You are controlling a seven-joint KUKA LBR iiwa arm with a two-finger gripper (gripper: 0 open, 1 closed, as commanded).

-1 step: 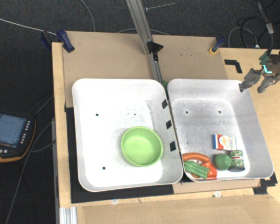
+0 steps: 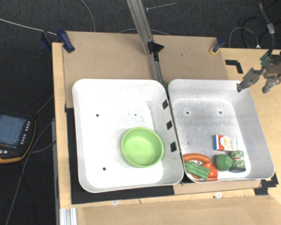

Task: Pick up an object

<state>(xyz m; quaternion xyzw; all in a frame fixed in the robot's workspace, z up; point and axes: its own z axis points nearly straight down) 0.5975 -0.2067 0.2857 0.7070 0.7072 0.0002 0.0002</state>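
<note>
**Claw Open Above the Right Bin's Far Corner**

The claw (image 2: 257, 82) hung at the right edge of the view, over the far right corner of the right bin (image 2: 203, 100). Its two fingers (image 2: 246, 83) were spread apart, with nothing between them. It was well apart from every object in the bins.

The right bin's things were all bunched at its near end. A small white carton (image 2: 224, 142) with red and blue print lay flat on the floor of the bin. Just in front of it sat a green ball (image 2: 222, 161), and touching the ball on the right was a small can (image 2: 237, 160) with a dark green label, lying on its side. To the left of the ball lay a shallow orange dish (image 2: 197, 158) near the bin's front wall, with a green pepper-like piece (image 2: 197, 169) across it. The far half of this bin showed only a grey, scuffed floor.

The left bin (image 2: 112, 100) held one thing, a light green bowl (image 2: 142, 147), upright, towards the near right part of the bin and apart from its walls.

Both bins lay side by side on the wooden bench (image 2: 112, 55), touching along their inner edges. A metal post (image 2: 139, 15) slanted up from the bench behind the gap between them. A handheld controller (image 2: 9, 135) lay on the dark floor to the left of the bench.
</note>
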